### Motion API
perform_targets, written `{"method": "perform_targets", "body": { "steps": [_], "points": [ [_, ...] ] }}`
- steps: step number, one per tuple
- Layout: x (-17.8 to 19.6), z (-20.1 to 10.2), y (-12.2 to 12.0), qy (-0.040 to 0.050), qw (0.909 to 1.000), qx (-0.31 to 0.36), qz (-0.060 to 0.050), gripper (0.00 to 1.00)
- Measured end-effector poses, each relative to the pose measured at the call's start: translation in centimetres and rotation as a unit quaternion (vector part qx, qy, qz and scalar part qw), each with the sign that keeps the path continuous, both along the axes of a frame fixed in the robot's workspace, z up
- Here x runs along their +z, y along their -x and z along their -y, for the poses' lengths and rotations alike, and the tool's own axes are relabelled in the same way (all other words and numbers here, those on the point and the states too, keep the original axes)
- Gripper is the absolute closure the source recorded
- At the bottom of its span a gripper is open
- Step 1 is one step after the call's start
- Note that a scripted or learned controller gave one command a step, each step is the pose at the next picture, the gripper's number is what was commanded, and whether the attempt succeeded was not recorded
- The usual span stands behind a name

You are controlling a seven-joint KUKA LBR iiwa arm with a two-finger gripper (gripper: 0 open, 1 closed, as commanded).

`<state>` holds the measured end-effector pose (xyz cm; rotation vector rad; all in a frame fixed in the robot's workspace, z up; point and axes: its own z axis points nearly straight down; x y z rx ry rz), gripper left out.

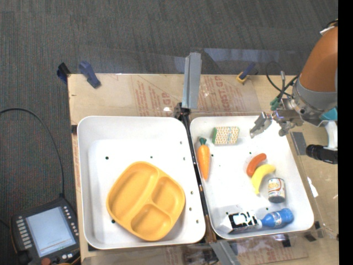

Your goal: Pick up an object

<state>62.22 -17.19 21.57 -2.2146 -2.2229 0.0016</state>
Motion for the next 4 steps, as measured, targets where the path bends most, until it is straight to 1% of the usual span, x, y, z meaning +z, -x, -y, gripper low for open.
{"method": "perform_targets", "body": {
  "steps": [1,2,3,4],
  "points": [
    [-11.1,2.4,1.8,0.0003,0.9958,-0.091,-0.001,0.0],
    [-13.0,1.0,4.0,-0.0002,0.9893,-0.146,-0.001,0.0],
    [-12.1,1.1,4.1,-0.0016,0.9891,-0.147,-0.003,1.0],
    [-1.0,-3.3,2.0,0.0008,0.9928,-0.119,0.0,1.0]
  ]
}}
